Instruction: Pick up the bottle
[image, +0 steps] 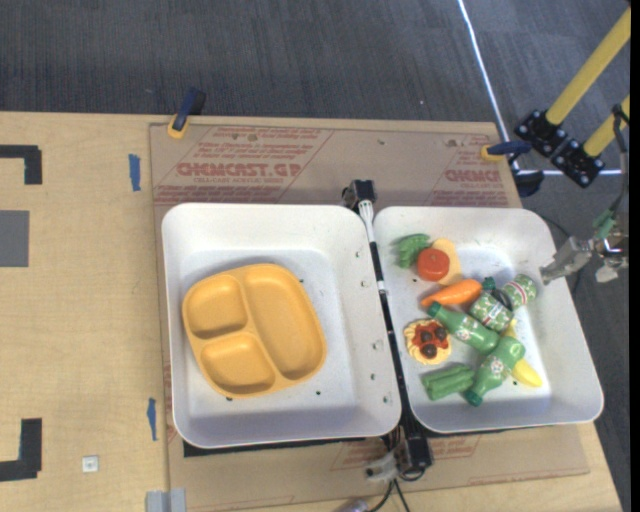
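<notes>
The green plastic bottle (466, 329) lies on its side in the right white bin (570, 380), among toy foods just below an orange carrot (452, 294). The metal jaws (560, 262) hover at that bin's right rim, apart from the bottle; whether released or clenched, I cannot tell. A yellow divided plate (254, 326) fills the left bin (190, 240).

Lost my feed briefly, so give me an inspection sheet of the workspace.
Surface: white left bin and right bin on cardboard.
Job's things: green bottles lying among toys in right bin.
Clutter: tomato, carrot, banana; yellow plate in left bin.
Grippers: hand at right bin's right rim, apart from bottles.
Cables: black cable between bins.
Surroundings: dark carpet, blue clamps.
</notes>
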